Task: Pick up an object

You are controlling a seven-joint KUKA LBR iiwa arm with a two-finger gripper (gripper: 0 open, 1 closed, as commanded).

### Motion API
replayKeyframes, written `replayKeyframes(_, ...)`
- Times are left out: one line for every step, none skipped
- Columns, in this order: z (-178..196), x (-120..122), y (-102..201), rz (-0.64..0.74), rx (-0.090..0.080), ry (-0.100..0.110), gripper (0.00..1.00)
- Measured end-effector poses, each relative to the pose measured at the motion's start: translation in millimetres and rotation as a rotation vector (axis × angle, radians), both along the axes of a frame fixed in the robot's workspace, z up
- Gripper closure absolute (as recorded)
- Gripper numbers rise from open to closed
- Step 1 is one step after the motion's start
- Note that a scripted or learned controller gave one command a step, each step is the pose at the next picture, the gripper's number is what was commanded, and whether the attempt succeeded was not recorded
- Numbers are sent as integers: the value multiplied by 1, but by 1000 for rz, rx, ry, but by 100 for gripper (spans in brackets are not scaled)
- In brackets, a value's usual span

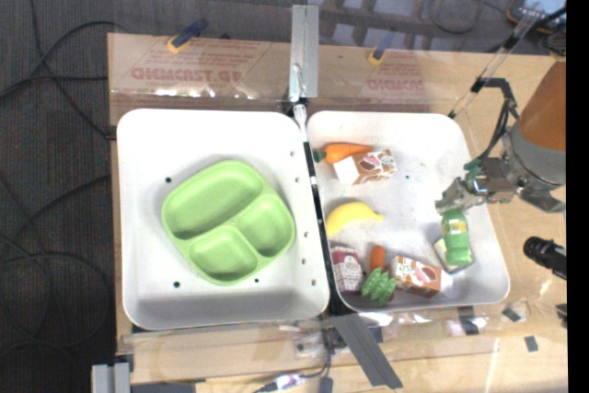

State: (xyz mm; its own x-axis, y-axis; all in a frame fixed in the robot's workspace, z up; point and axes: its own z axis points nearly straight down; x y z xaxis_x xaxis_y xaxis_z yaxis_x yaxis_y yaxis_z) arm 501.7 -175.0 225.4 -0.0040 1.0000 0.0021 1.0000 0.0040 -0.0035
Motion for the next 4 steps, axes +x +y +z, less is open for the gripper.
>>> replayKeyframes(-75, 20, -38, -256, 1, 2, 0)
replayKeyframes(-133, 13, -35, -339, 1, -24, 0)
replayKeyframes(-125, 14, -33, -335, 5, -22, 100)
replayKeyframes(-9, -18, 18, -268, -3, 1, 100)
